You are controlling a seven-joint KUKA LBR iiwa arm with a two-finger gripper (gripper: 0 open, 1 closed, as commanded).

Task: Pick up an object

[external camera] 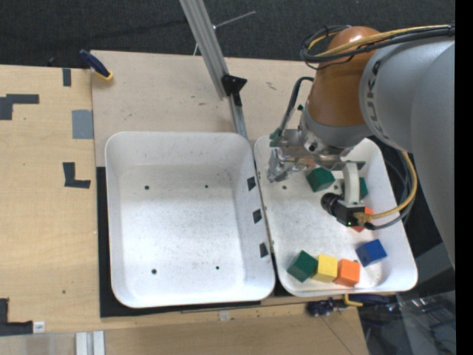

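Claw [279, 170] of the arm [384, 87] hangs over the upper left part of the right bin [295, 213], close to the wall it shares with the left bin [177, 220]. Whether its fingers are apart or together cannot be told — the wrist and its fittings cover them from above, and nothing can be made out between them.

Green block [320, 179]: a dark green cube lying at about 3 o'clock from the claw, just beside it, on the bin floor. Its upper edge is hidden under the wrist, so its full outline is not clear. It appears roughly cubic, with no evident long axis; its visible face sits turned slightly off the bin's sides.

Row of blocks at the bin's lower edge, about 5 o'clock from the claw and well apart from it: a second green cube [302, 265], a yellow cube [326, 267] and an orange cube [348, 271], each touching the next. A blue cube [371, 252] lies just beside the orange one, at its 1 o'clock. A small red-orange piece [358, 226] near the black fitting is partly hidden — its shape cannot be read.
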